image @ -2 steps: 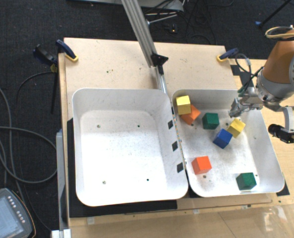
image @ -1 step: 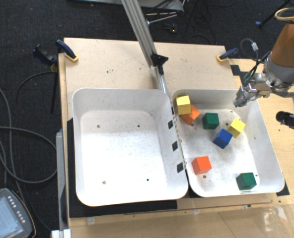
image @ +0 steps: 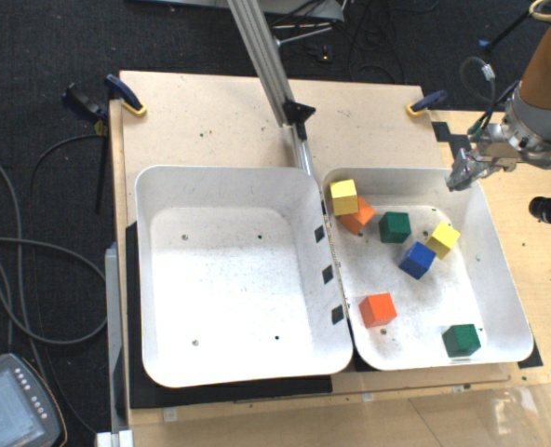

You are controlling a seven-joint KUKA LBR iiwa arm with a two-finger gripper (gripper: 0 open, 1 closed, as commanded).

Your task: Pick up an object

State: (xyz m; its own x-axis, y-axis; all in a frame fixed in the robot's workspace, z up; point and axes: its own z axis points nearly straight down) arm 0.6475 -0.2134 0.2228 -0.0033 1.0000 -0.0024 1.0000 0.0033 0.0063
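Two white bins sit on the bench; the right bin [image: 499,250] holds seven blocks: two yellow, two orange, two green, one blue. Gripper [image: 462,177] hovers at its rim; its opening cannot be told.

An orange block [image: 357,216] lies half hidden under a yellow block [image: 343,196].

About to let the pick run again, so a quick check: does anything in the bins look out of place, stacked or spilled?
One oddity: a yellow cube sits on top of an orange cube at the right bin's top-left corner, against the wall. The other blocks lie loose inside that bin, none spilled onto the bench. The gripper hovers over the bin's upper right rim.
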